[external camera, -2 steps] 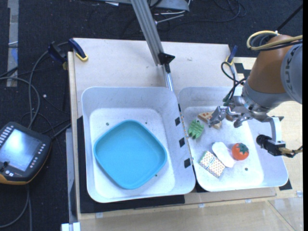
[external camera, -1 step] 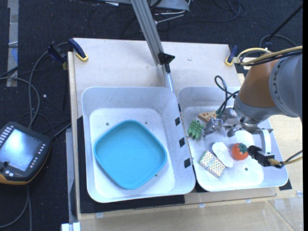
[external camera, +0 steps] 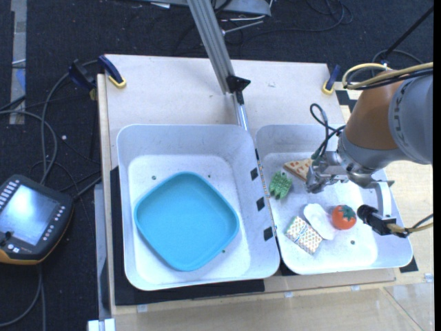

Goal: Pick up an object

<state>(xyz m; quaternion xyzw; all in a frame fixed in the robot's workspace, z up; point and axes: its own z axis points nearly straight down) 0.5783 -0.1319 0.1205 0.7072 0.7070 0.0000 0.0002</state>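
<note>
We locate the gripper [external camera: 318, 179] low in the right bin [external camera: 393, 257], between the tan wedge [external camera: 298, 167] and the white oval piece [external camera: 318, 219]. We cannot tell its opening, and we see nothing held in it. The wedge lies at the gripper's left, long axis roughly level across the view, narrow end leftward. The green toy [external camera: 280, 184] sits just left. The orange-red ball [external camera: 344, 216] touches the oval piece; the patterned packet [external camera: 304, 234] lies diagonally below. We read no lettering. The left bin [external camera: 138, 143] holds a blue tray [external camera: 186, 219].
</note>
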